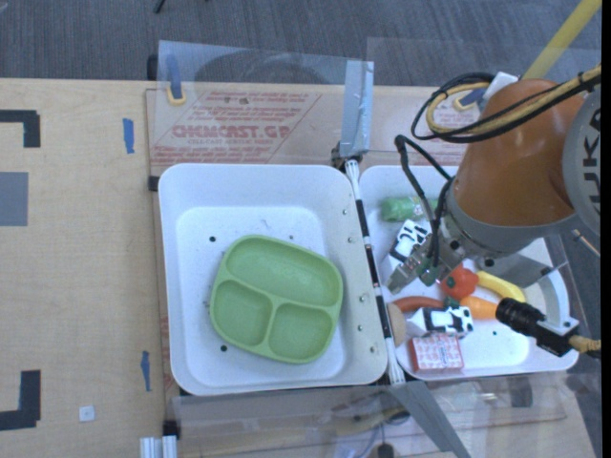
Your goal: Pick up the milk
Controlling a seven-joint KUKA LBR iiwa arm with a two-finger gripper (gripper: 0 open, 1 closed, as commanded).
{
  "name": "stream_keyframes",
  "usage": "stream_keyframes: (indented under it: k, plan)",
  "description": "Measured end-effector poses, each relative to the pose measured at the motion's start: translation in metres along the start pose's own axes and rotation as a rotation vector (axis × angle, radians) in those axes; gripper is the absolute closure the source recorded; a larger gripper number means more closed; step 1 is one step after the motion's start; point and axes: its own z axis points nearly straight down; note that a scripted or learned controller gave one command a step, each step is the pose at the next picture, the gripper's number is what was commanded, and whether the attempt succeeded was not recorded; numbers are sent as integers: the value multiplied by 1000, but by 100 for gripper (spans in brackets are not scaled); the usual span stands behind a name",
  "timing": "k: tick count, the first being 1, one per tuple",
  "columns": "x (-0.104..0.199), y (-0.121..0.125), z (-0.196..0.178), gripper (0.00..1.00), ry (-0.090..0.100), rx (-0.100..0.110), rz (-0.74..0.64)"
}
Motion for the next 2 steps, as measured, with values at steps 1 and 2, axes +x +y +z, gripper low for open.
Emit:
stream_keyframes:
  k: [1,2]
  plan:
    - [-74,36,8,100,-6,-4,-152]
    - [-59,49,-35,100,-6,-7,-130]
